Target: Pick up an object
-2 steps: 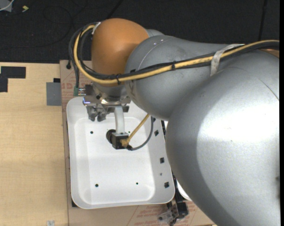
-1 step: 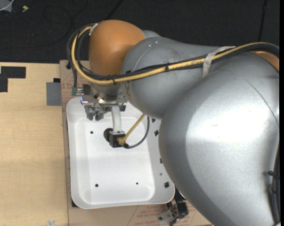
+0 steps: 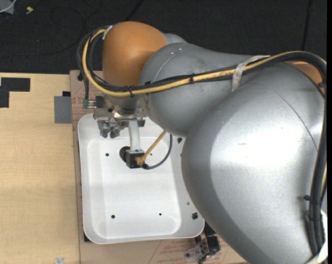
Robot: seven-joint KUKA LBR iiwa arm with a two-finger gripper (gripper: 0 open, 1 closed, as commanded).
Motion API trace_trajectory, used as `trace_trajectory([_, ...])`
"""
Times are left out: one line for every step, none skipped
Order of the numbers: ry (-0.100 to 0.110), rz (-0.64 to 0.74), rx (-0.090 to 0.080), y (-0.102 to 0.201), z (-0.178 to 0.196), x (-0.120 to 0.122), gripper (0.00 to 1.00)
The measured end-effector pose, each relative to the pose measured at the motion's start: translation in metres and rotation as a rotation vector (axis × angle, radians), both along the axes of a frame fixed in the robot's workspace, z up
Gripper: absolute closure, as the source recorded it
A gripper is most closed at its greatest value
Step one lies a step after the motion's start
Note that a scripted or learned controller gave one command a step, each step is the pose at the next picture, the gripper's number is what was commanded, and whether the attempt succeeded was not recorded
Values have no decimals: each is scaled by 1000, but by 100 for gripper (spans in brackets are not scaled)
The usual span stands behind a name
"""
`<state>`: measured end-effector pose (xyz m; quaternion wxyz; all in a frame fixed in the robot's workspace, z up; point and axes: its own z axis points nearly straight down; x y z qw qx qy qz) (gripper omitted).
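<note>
My gripper (image 3: 109,130) hangs low over the far left corner of the left white bin (image 3: 132,213), just inside its back wall. The orange band (image 3: 130,48) of the wrist sits right above it. From this angle I cannot tell how the jaws stand, and nothing shows between them. The bin's white floor shows a few small dark dots. My grey arm (image 3: 254,147) covers the right side of the view and hides the other bin.
A pale wooden bench top (image 3: 28,175) lies left of the bin, with a grey patch (image 3: 61,109) and black marks (image 3: 9,89) on it. A yellow cable (image 3: 154,87) runs along the arm. Dark floor lies behind the bench.
</note>
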<state>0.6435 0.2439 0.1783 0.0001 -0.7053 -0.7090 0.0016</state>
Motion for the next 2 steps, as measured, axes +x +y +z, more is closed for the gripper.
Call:
trace_trajectory([2, -3, 1, -2, 23, -22, 100])
trace_trajectory([2, -1, 1, -1, 43, -68, 100])
